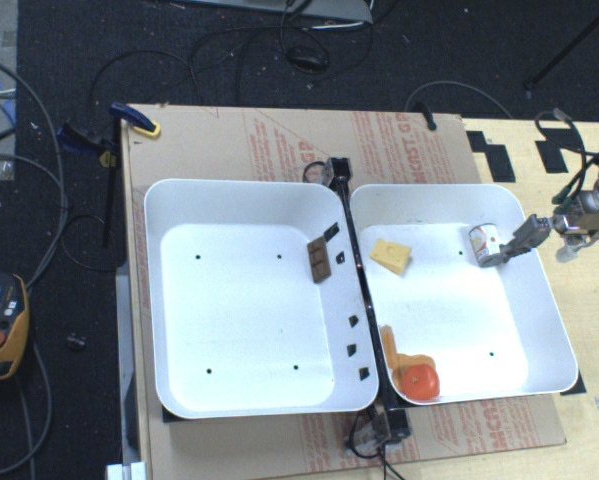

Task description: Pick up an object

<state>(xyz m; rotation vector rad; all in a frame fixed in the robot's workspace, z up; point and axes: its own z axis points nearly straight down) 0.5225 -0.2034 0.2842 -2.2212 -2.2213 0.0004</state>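
Two white bins sit side by side on a cardboard-covered surface. The left bin holds a small brown block, lying tilted against the right wall near the top corner. A row of small dark marks runs down that same wall.

The right bin holds three things. A yellow wedge lies near its upper left corner, just beside the divider between the bins. A small white can with a red mark lies near the upper right part of the bin. A red ball rests in the lower left corner, touching an orange piece that runs up along the left wall.

The arm enters from the right edge, over the right bin's upper right rim. Its fingers reach slantwise down and left, with the tip just beside the white can, at its lower right side. Whether the tip touches the can cannot be told. Whether the fingers are spread or closed cannot be told either, as they appear as one grey bar. Nothing shows between them.

Cables lie on the dark floor around the surface, and a blue and yellow clamp sits at its upper left corner.
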